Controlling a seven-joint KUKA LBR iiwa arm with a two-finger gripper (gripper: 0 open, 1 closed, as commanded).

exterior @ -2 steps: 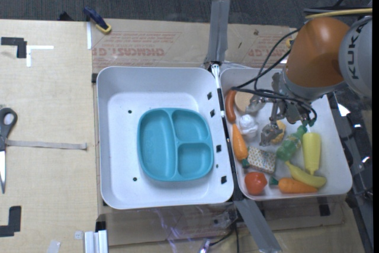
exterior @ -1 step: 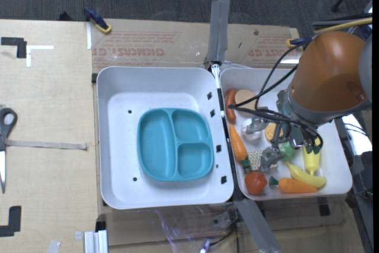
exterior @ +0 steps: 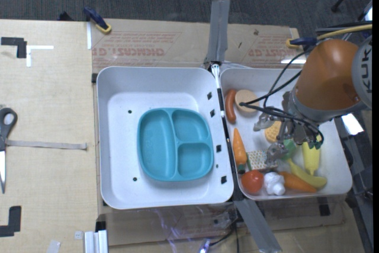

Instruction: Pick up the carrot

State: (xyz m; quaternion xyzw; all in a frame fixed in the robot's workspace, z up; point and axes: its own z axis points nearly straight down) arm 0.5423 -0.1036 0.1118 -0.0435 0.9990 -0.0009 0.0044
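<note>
The right bin (exterior: 340, 145) is crowded with toy food. The carrot (exterior: 238, 147) lies along its 9 o'clock wall, long and orange, running from about the middle of that wall toward 6 o'clock. Just above it, toward 12 o'clock, sits a reddish sausage (exterior: 230, 106) against the same wall, with a round tan bun (exterior: 245, 99) touching it on the 3 o'clock side. At the carrot's lower end is a red tomato (exterior: 252, 181), and beside that, toward 3 o'clock, a white garlic-like piece (exterior: 274, 183). A small speckled block (exterior: 256, 159) rests between the carrot and the gripper (exterior: 277, 150).

The gripper hangs over the middle of the right bin, well to the 3 o'clock side of the carrot and apart from it, above a waffle-patterned cracker (exterior: 272, 132) and a green item. Cables and the orange band of the arm (exterior: 328, 77) cover much of it, so I cannot tell whether its fingers are parted or closed. A yellow corn cob (exterior: 311, 157) stands at its 3 o'clock, and a banana (exterior: 308, 175) and a second orange piece (exterior: 298, 182) lie toward 5 o'clock.

The left bin (exterior: 112, 127) holds a teal divided plate (exterior: 176, 144). Beyond both bins, at 12 o'clock, cardboard (exterior: 136, 44) bears red printing, upside down and too blurred to read. Scissors (exterior: 5, 139) lie at the far 9 o'clock edge of the bench.
</note>
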